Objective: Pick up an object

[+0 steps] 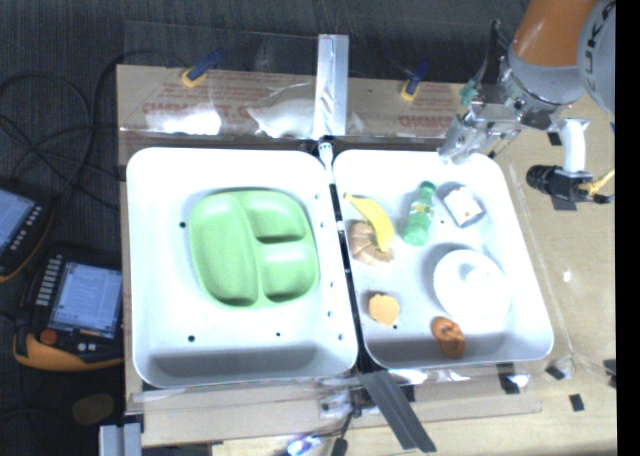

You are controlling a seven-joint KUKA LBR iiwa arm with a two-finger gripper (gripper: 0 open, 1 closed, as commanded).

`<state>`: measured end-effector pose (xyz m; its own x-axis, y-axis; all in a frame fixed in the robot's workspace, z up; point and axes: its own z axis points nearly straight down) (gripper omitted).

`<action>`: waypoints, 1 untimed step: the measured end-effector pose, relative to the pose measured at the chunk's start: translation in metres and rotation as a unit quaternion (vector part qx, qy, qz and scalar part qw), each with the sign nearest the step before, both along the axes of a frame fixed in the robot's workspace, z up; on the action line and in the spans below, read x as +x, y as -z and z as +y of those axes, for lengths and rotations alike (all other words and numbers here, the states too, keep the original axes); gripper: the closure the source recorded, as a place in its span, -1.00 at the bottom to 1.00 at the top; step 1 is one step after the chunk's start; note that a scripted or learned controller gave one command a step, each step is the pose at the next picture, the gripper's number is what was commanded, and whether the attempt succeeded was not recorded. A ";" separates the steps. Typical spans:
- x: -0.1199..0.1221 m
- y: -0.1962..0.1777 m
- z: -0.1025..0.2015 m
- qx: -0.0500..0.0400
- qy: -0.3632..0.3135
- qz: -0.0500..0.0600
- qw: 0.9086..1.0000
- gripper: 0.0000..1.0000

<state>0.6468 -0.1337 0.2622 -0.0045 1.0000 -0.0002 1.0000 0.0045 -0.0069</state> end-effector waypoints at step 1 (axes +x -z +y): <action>0.021 0.083 0.066 -0.001 0.036 0.001 0.999 -1.00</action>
